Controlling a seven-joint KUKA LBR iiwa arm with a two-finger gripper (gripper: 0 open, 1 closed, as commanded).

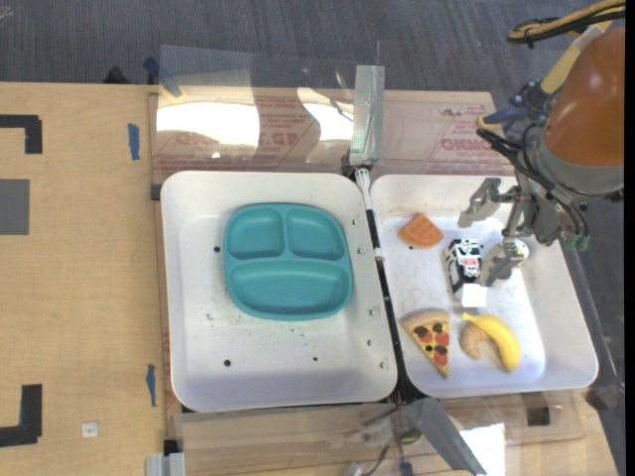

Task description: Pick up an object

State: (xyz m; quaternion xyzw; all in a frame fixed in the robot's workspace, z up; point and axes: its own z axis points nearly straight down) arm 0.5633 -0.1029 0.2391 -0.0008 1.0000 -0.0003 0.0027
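The arm comes in from the right and its gripper [508, 228] hangs over the right bin [566, 365], near the back of it. Its two fingers look spread apart, with nothing between them. The nearest thing to pick up is a small black and white toy [464, 260], which sits just to the left of the gripper and a little toward the front. It stands in the middle of the right bin, with a small white block [473, 295] touching its front side. I think the gripper must slide a bit left and then go down to catch the toy. The right bin holds more things. An orange wedge [421, 231] lies at the back, left of the toy. A pizza slice [433, 339] lies at the front with its tip pointing to the front. A banana [497, 339] lies beside it to the right, curved, with its long side running from the middle toward the front right corner. A small tan lump [475, 340] rests against the banana. The left bin [198, 365] holds a teal plate [288, 261] with three parts, and nothing lies in the plate. Both bins sit side by side on the desk [69, 266].
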